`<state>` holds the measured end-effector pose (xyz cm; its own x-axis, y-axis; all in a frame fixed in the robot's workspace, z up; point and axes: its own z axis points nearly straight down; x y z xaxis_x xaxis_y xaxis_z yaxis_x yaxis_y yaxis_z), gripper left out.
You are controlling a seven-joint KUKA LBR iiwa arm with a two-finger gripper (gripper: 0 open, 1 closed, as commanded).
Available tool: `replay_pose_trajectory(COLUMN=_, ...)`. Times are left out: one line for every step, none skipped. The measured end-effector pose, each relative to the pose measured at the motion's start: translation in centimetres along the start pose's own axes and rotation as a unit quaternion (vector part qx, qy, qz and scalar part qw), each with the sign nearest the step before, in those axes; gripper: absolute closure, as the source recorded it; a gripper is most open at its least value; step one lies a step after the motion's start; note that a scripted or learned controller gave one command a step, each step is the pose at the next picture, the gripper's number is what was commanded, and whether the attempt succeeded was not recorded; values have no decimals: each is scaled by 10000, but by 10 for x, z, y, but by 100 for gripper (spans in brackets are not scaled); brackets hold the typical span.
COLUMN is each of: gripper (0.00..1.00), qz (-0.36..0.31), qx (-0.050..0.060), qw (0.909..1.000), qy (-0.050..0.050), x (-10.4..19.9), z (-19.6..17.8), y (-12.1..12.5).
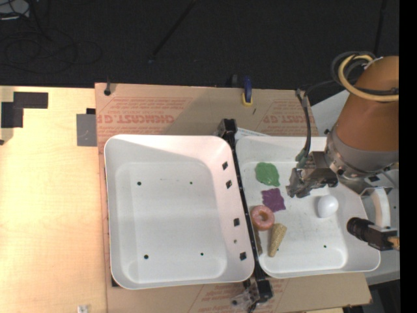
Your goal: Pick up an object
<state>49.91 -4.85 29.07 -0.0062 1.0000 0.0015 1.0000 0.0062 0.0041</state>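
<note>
End effector (298, 189), grip state unclear, hovers between purple piece (273, 199), green piece (266, 173) and white ball (327, 206).

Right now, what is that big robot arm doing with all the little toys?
The robot arm is reaching into the right bin, trying to pick something up. Its gripper hangs low by a purple piece, with a green piece beside it and a white ball on its other side. A pink donut and an ice cream cone lie nearer the front. Nothing looks grabbed yet.
</note>
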Motion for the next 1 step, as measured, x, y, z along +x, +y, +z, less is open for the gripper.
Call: replay_pose_trajectory(gripper=100, qz=18, qx=2, qw=10000, qy=-7, x=18, z=-58, y=14)
